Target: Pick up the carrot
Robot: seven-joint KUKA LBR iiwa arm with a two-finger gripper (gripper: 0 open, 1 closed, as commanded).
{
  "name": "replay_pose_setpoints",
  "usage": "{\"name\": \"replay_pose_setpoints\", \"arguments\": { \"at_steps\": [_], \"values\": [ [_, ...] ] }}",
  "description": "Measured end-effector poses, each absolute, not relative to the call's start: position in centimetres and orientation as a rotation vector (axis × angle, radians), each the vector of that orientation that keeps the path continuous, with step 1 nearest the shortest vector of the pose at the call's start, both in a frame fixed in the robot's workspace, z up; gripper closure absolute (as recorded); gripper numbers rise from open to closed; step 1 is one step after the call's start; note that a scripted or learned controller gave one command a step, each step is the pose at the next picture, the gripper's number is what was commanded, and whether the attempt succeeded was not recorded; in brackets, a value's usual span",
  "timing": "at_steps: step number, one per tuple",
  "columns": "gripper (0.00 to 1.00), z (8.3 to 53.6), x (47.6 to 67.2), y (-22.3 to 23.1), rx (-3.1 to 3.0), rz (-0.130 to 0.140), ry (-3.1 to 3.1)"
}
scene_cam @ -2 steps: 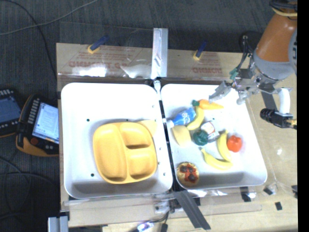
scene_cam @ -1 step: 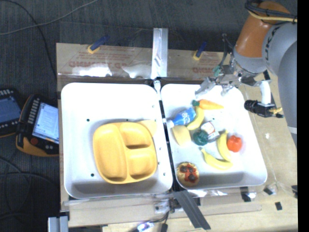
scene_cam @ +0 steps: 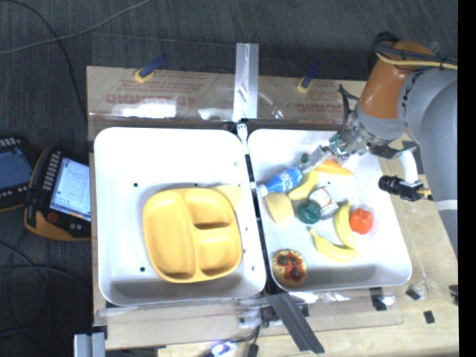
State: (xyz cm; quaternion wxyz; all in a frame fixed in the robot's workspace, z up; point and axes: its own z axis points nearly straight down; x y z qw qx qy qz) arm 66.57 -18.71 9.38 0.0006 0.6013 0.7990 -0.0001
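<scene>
Nearest the camera, at the front edge of the right bin [scene_cam: 387, 274], sits a small round pastry [scene_cam: 288, 265] with a dark red centre. Two bananas lie beside it: one banana [scene_cam: 331, 247] rests flat along the bin floor, and a second banana [scene_cam: 343, 225] curves upward just left of a red tomato [scene_cam: 361, 220].

Toward the middle of the right bin, a teal and white object [scene_cam: 314, 207] lies among the clutter, touching a pale yellow wedge [scene_cam: 278, 207] on its left. A blue bottle [scene_cam: 281, 179] lies tilted above the wedge, its cap end near the dividing wall between the bins.

The carrot [scene_cam: 333, 167], orange and partly covered, lies in the rear part of the right bin, on top of a yellow item [scene_cam: 312, 186]. The gripper [scene_cam: 336, 148] is positioned just above and touching the area of the carrot; whether it is grasping anything cannot be determined from this view. The arm [scene_cam: 390, 88] enters from the right, its orange band visible above the wrist.

The left bin [scene_cam: 119, 162] contains a yellow divided tray [scene_cam: 193, 231], lying flat near the bin's centre.
</scene>
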Motion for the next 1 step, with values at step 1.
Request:
{"name": "replay_pose_setpoints", "arguments": {
  "at_steps": [1],
  "values": [
    [1.0, 10.22, 66.49, -18.66, 1.89, -0.003, 2.513]
  ]
}}
